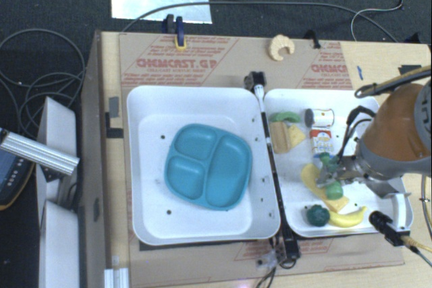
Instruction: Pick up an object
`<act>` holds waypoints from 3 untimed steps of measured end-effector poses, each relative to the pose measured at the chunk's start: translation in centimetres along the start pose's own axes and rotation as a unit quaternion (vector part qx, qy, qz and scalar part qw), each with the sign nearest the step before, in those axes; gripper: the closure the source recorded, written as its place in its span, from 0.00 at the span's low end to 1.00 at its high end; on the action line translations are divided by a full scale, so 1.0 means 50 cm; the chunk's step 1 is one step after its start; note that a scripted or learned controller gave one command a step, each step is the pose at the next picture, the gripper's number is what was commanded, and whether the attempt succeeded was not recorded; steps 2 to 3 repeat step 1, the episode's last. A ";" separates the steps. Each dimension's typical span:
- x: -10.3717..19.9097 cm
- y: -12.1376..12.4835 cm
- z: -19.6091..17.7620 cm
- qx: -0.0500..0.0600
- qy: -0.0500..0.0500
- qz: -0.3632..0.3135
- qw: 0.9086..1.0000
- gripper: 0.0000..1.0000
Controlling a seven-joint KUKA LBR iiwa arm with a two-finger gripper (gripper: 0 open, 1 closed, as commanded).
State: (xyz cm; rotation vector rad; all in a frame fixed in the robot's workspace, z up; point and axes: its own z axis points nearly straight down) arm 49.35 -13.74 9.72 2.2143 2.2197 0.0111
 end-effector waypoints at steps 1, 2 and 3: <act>0.166 -0.010 -0.175 0.003 0.000 -0.001 1.000 1.00; 0.166 -0.010 -0.175 0.003 0.000 -0.001 1.000 1.00; 0.166 -0.010 -0.175 0.003 0.000 -0.001 1.000 1.00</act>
